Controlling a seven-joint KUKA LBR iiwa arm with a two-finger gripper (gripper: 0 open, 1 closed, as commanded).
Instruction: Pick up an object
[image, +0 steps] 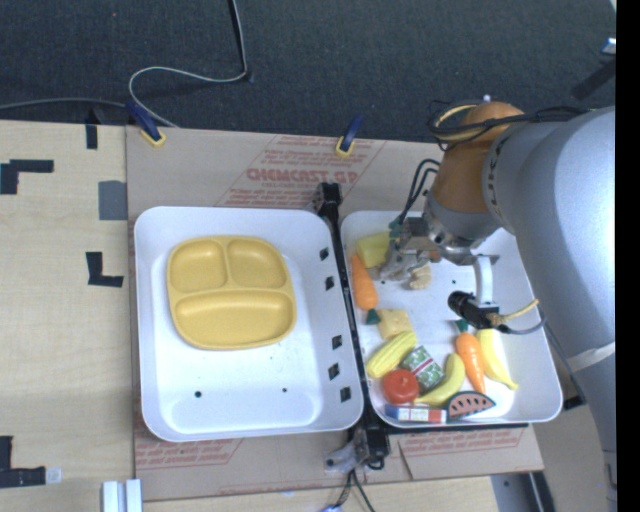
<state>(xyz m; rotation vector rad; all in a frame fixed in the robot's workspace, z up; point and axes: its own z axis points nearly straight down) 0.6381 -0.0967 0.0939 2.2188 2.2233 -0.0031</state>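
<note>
Your pincer (405, 262) is low in the right bin (530, 395); I cannot tell its state, so confirm a grasp before lifting.

This looks like a robotics lab. The table (60, 300) is covered with taped cardboard (290, 175) held by clamps (349, 137), two white bins (150, 330) sit side by side, loose cables (190, 75) trail over dark carpet (400, 50), and plastic toy food (420, 370) lies just below the tool (408, 262) of an industrial arm (560, 220).
</note>
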